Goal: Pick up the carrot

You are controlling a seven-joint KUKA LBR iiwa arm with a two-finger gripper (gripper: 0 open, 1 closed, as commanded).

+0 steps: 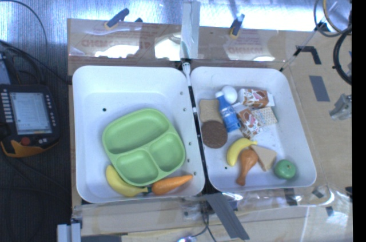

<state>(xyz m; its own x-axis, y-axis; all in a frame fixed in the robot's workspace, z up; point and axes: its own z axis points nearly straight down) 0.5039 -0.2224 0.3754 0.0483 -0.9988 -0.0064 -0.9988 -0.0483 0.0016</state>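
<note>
Carrot (171, 183) at the left bin's (86, 121) 5 o'clock corner.
It lies against the green tray's (144, 146) 5 o'clock rim, just inside the bin wall. Its long axis runs roughly 9 to 3, thin tip toward 3. A banana (121, 182) lies just beyond its thick end.

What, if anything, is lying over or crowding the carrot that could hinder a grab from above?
Nothing lies on top of the carrot. It is crowded, though: the green plate sits right against its upper side, a banana lies at its left end, and the bin wall is close on the right.
</note>
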